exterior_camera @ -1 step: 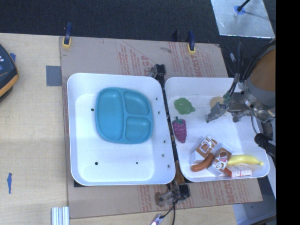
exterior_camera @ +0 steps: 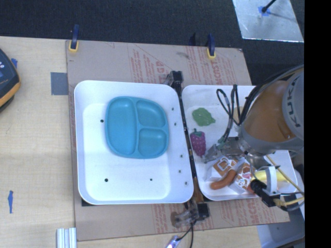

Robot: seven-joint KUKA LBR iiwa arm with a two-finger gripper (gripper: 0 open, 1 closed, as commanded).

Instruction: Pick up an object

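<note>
Pincer [exterior_camera: 220,154] low in right bin [exterior_camera: 207,93], among purple grapes [exterior_camera: 198,141] and sausage [exterior_camera: 225,180]; grip state cannot tell. "KU" lettering legible on arm [exterior_camera: 274,118].

Blue divided plate [exterior_camera: 137,127] in left bin [exterior_camera: 88,138], green piece [exterior_camera: 202,117], purple grapes [exterior_camera: 198,142], sausage [exterior_camera: 223,181] in right bin [exterior_camera: 207,93]

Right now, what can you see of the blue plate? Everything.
The blue plate is a light blue, plastic-looking divided tray with rounded corners and three compartments: one tall one on the view's left, two smaller ones stacked on the right. It lies flat, face up, in the upper middle of the left white bin, touching only the bin floor. Nothing sits in it.
</note>
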